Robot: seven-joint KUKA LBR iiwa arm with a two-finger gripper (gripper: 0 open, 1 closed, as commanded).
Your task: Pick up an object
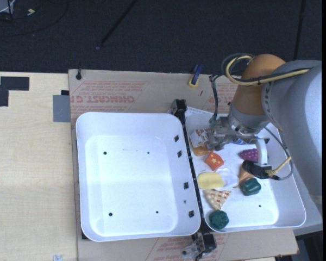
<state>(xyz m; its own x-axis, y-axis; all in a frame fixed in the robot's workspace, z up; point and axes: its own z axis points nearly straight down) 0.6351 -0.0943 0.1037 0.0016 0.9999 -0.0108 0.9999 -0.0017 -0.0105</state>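
My gripper (216, 137) is low in the right bin (285, 213), near its far left corner. It hangs just above a red-orange block (214, 160) and beside a white packet (198, 138) with a brown piece (199, 150) under it. A pale yellow item (209, 179), a waffle-patterned wedge (218, 198) and a round green object (218, 219) run down the bin's left side. Purple grapes (249, 155), an orange piece (244, 173) and a dark green object (251, 186) lie to the right, under the arm's cable.
The left bin (84, 145) stands next to the right one, with a black divider (187, 162) between them. A blue-and-yellow clamp (195, 76) sits on the cardboard behind the bins. The arm's grey body (299, 107) covers the right bin's far right part.
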